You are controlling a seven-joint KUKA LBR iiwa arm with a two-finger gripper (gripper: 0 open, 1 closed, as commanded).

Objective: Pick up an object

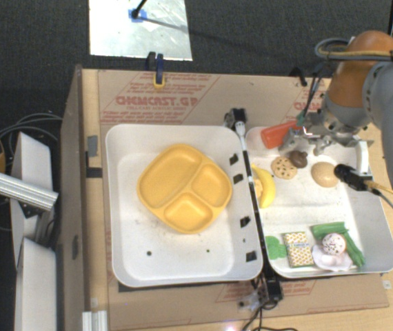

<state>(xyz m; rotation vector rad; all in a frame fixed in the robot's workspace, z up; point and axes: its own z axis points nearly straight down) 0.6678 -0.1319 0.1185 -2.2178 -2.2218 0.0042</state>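
The right bin (376, 219) holds several toy foods. An orange carrot piece (276, 135) lies at its back left. In front of it are a round cookie (284, 168) and a small dark brown piece (298, 159). A tan egg-shaped item (325, 174) sits to their right, and a yellow banana (265, 186) lies by the left wall. Near the front lie a patterned cracker (296, 248), a white ball (334, 243) and a green bean pod (340, 232). My gripper (303, 146) hangs low over the back of this bin, just above the dark brown piece and beside the carrot.
The left bin (134, 254) holds a yellow divided plate (185, 188). Black clips (245, 221) line the wall between the bins. The grey arm with its orange band (362, 67) covers the right bin's back right corner. Cardboard (183, 98) lies under both bins.
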